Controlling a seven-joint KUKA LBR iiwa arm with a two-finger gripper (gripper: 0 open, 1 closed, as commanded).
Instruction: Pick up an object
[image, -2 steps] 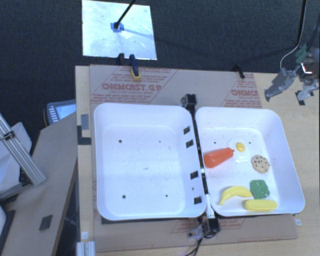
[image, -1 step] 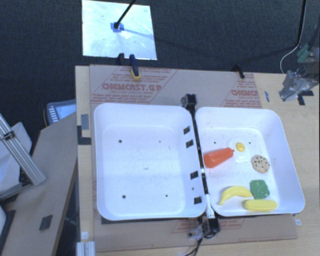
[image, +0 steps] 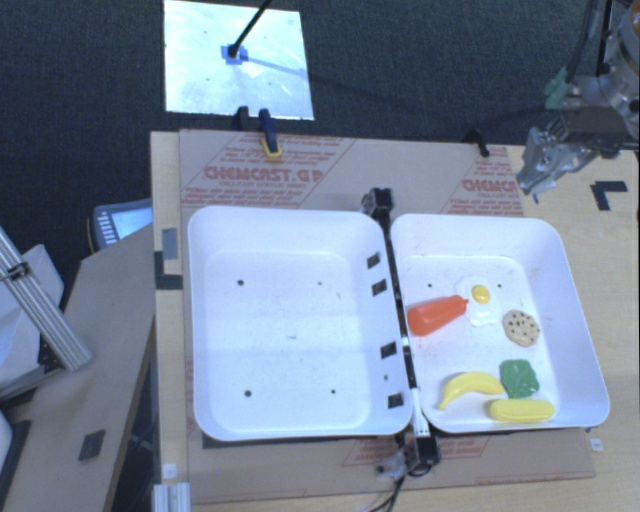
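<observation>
A: What's hard to read?
B: The gripper (image: 533, 172), up at the right, past the far rim of the right bin (image: 575, 290). Its fingertips blur together, so I cannot tell how it stands.
A: And the objects?
B: All in the right bin: toy carrot (image: 437, 315), fried egg (image: 479, 298), cookie (image: 520, 327), banana (image: 470, 387), a green piece (image: 519, 377) touching a yellow piece (image: 521, 409) by the near wall.
A: Open room?
B: The left bin (image: 215, 300).
</observation>
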